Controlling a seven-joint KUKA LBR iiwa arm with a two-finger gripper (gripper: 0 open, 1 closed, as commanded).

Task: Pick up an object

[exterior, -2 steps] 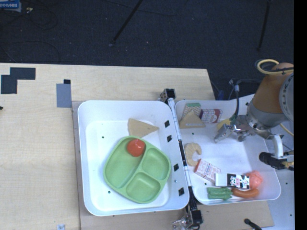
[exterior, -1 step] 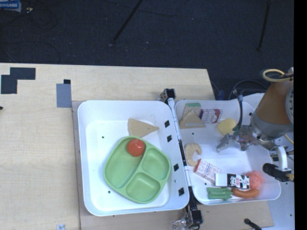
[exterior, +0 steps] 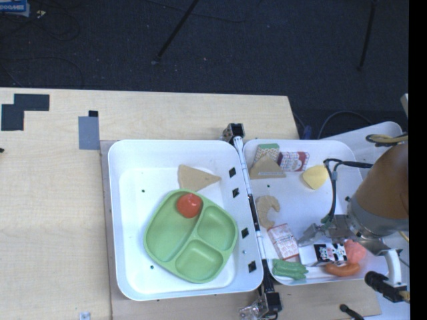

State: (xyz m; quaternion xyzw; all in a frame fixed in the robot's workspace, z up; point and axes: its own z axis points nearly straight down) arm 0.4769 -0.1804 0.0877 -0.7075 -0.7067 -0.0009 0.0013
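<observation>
The worktop (exterior: 53, 199) carries two white bins side by side. In the left bin (exterior: 123, 162) a green plate (exterior: 193, 242) with three compartments lies toward the near right corner, a red ball (exterior: 189, 205) sitting in its far compartment. A tan wedge (exterior: 195, 177) lies flat just beyond the plate, its near edge almost touching the rim.

In the right bin (exterior: 303, 202), at the far left corner, a box (exterior: 267, 161) leans beside a small can (exterior: 294, 160) on its side. A yellow lump (exterior: 315, 177) lies further right near the far edge, apart from both. A tan cutout (exterior: 268, 209) sits mid-bin by the left wall, with a red-and-white packet (exterior: 283, 240) just nearer. At the near edge lies a green pod (exterior: 289, 269), and to its right a black-and-white card (exterior: 330, 253) and an orange piece (exterior: 342, 269) crowd together.

The gripper (exterior: 325, 232) is low over the near right part of this bin, close above the card; whether it stands apart or together I cannot tell, and nothing can be seen held in it.

My judgement: this is the approach or descent step, no object secured yet. The likely target is the cluster at the near edge. The next move calls for settling on one item there, centring on it alone, and closing without catching its neighbour or the bin wall.
</observation>
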